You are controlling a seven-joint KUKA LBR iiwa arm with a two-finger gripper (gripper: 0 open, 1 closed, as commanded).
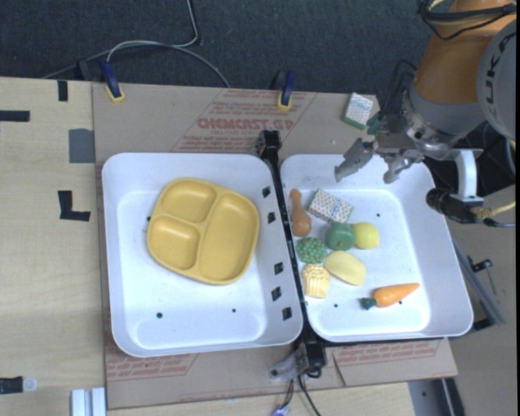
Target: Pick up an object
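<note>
— What do we have on the bench?

— We see two white bins side by side on a cardboard sheet. The left bin (130, 319) holds a yellow divided plate (203, 230), lying flat and turned at a slant. The right bin (433, 258) holds all the small toy food.

— And where do we find the arm?

— It reaches in from the right, its orange band (455, 37) high at the upper right corner. The gripper (374, 166) hangs over the far edge of the right bin, and we see its two fingers spread apart with nothing between them.

— What do we see below it?

— The nearest piece is a checkered block (329, 205), just below and left of the fingertips but apart from them. Beside it, near the divider between the bins, lies a brown drumstick (299, 214). Under the block sit a green pepper (340, 237) and a lemon (366, 235), touching each other. Left of the pepper is a green leafy piece (312, 250); below that a corn cob (315, 281), with a pale yellow fruit (345, 268) next to it. A carrot (388, 295) lies alone toward the near right corner.

— Anything outside the bins?

— A small green and white box (360, 109) rests on the cardboard behind the right bin, and two clamps (286, 89) hold the cardboard's far edge.
</note>
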